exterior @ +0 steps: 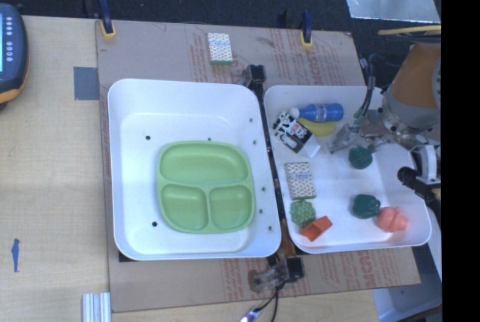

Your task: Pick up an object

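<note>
Cardboard (187,290) lies nearest along the bottom of the view, spread over my tabletop (52,185) under both bins. Just past its front edge, the right bin (341,244) holds an orange block (318,227) touching a knobbly green piece (303,212), and toward the bin's right corner a pink lumpy object (392,220) sits just beside a dark green object (365,205). A patterned card (299,179) lies flat above the knobbly piece. The left bin (127,163) carries a pale green divided plate (204,185), lying flat near its middle with three compartments.

Farther in, a second dark green object (361,157) rests on the right bin's floor, and my jaws (352,134) hang just above and to the left of it. Whether they are apart or together I cannot tell; the metal there is a blur, and nothing is visibly gripped. My arm comes in from the right, wrist bent down into the bin, the orange band (418,80) above it.

Beyond that, a blue bottle (321,112) lies on its side against something yellow (319,127), with a black-and-white item (291,130) beside them. Farthest, a small patterned box (219,47) stands on the cardboard behind the left bin, between two blue clamps (106,19).
</note>
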